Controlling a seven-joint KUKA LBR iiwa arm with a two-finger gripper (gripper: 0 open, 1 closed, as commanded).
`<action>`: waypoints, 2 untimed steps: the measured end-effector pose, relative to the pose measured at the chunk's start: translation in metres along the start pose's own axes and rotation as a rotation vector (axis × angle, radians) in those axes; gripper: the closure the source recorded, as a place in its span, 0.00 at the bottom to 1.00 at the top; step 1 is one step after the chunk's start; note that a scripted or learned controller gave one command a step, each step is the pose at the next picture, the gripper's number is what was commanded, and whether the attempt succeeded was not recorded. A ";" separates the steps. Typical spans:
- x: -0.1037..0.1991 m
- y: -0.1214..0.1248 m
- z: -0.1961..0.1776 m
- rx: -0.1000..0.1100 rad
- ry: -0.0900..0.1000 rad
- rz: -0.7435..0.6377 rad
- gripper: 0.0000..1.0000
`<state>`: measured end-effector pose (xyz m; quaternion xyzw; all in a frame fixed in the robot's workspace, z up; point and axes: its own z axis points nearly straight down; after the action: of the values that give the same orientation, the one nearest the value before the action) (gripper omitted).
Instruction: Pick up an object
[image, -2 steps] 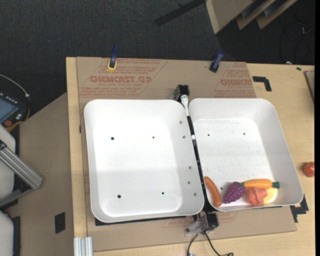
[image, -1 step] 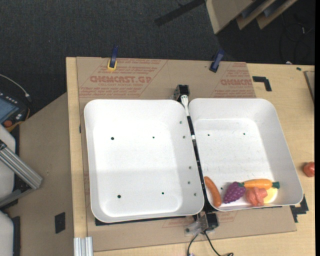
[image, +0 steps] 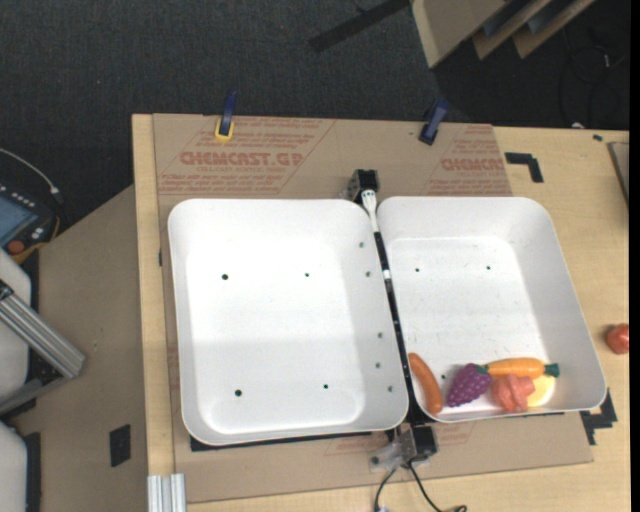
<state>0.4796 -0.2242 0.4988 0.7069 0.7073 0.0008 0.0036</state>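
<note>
Purple toy grapes (image: 468, 384) lie among toy foods at the right bin's (image: 480, 250) near edge

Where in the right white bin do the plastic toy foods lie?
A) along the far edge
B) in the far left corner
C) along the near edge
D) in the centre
C: the purple toy grape bunch, the orange toy carrot and the others lie along the near edge of the right white bin.

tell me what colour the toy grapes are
Purple; the toy grapes show in the camera view, in the right bin.
</note>
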 end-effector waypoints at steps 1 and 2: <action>0.000 0.000 -0.039 -0.002 -0.001 0.000 1.00; 0.001 0.000 0.009 0.010 0.005 0.001 1.00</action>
<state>0.4794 -0.2236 0.4895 0.7071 0.7071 -0.0011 -0.0016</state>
